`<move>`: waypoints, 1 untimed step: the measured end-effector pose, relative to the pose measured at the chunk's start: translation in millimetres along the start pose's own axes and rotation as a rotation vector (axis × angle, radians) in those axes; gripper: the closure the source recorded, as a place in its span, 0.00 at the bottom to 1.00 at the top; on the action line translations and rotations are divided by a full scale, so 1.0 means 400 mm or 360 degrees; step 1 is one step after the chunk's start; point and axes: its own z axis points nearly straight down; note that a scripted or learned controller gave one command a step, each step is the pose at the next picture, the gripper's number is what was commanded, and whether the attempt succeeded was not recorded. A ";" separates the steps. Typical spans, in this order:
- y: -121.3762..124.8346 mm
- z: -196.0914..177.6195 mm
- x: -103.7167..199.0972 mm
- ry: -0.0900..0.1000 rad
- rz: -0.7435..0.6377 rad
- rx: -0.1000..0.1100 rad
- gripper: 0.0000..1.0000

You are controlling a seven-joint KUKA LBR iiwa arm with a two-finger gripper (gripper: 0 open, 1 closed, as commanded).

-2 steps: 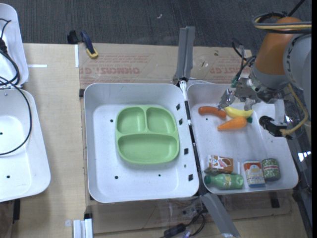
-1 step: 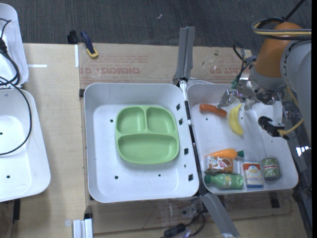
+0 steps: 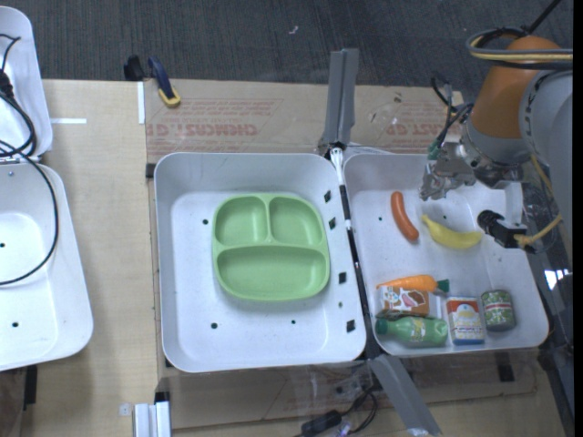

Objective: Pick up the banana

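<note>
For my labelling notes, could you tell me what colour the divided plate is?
Light green; the three-compartment plastic plate shows in the camera view.

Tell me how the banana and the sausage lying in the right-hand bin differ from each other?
The banana is yellow, while the sausage is orange-red. The banana is curved and tapers to its ends; the sausage is nearly straight with rounded ends. The banana lies roughly crosswise in the view, the sausage more up and down. The banana sits closer to the gripper than the sausage does. Both lie loose on the floor of the same white bin, side by side and apart.

A robotics lab: white bins (image 3: 173, 271) on a cardboard-topped table (image 3: 228, 116), a clamp (image 3: 164, 87) and loose cables (image 3: 27, 135) left of the bins.
</note>
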 end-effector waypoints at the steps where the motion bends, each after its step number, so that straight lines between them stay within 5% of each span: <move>1: 0.000 0.000 0.000 0.0000 0.0000 0.0001 0.00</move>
